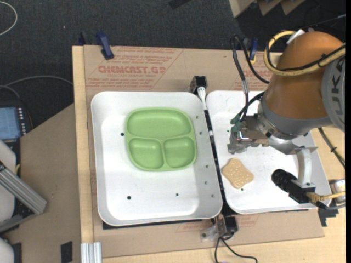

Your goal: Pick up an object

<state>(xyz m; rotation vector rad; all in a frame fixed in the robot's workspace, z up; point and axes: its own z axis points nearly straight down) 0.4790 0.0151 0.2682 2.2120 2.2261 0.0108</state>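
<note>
The cracker (237,173) (tan, squarish) lies flat, corners diagonal, just below the gripper (239,140); its finger state I cannot tell.

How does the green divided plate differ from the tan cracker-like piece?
The green divided plate is large and has three compartments; the tan cracker-like piece is small, flat and dotted. The plate lies in the left bin, the piece in the right bin. Both lie flat, untouched.
</note>
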